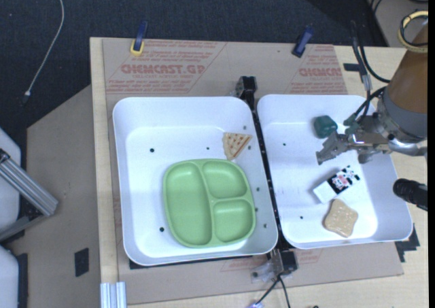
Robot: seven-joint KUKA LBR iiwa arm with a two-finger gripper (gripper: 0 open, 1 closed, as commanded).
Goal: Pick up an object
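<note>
claw [334,149] over right bin [292,164], arm level

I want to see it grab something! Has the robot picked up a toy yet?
Not yet. The gripper hangs over the right bin with nothing between its fingers. The teal toy, black-and-white block and toast piece all lie in that bin. Choosing one, closing on it and lifting are left.

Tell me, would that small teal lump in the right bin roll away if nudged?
Possibly. The teal lump looks rounded and blocky, so it may tumble a little rather than roll far. It seems small, probably light. It lies near the bin's back wall, which could stop it.
</note>
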